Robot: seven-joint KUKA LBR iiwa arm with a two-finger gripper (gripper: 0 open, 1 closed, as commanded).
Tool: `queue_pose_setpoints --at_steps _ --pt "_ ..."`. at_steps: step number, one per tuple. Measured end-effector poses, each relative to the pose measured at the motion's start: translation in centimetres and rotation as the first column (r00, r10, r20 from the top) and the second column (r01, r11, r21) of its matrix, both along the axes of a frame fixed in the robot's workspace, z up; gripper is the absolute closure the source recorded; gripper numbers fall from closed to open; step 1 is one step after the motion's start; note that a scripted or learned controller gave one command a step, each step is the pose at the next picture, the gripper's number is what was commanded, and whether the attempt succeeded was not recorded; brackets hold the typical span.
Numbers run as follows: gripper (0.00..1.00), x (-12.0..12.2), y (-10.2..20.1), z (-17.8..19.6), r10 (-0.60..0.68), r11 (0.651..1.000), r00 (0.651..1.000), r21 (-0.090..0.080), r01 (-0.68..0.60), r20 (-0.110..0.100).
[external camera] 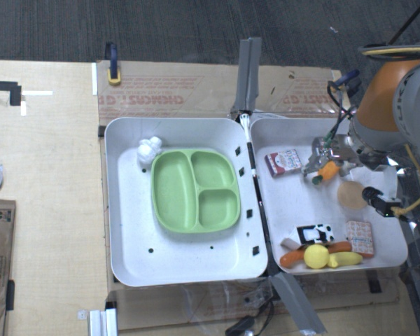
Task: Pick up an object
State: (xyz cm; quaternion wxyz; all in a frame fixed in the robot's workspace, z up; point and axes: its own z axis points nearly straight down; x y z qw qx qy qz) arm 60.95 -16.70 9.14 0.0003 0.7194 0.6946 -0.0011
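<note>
Pale wood counter (pixel 49 208) is carrying two white bins side by side. Going left to right, the left bin (pixel 126 243) is holding a green divided tray (pixel 194 189) near its middle, and a small white object (pixel 149 150) is sitting just beside the tray at about ten o'clock from it.

Next, the right bin (pixel 294 194) is holding a red-and-white packet (pixel 284 162) toward its eleven o'clock corner. Along its six o'clock edge a black-and-white item (pixel 315 233), an orange carrot-like piece (pixel 294 258), a yellow lemon (pixel 316 256) and a yellow banana-like piece (pixel 346 258) are lying bunched together, with a pinkish patterned packet (pixel 360 236) just beside them at three o'clock.

Farther right, the tool (pixel 320 168) is hanging over the bin's upper part, and it is pinching a small orange object (pixel 328 170) between its fingers. A tan round piece (pixel 351 194) is lying near it at about five o'clock.
</note>
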Motion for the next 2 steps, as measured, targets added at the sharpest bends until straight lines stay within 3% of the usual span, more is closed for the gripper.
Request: queue_pose_setpoints --at_steps 1,2 --pt "1.0 0.0 0.0 0.9 0.003 1.0 1.0 -0.002 -0.003 -0.001" --pt "1.0 1.8 2.7 9.1 0.16 0.987 0.987 0.0 -0.16 0.002"
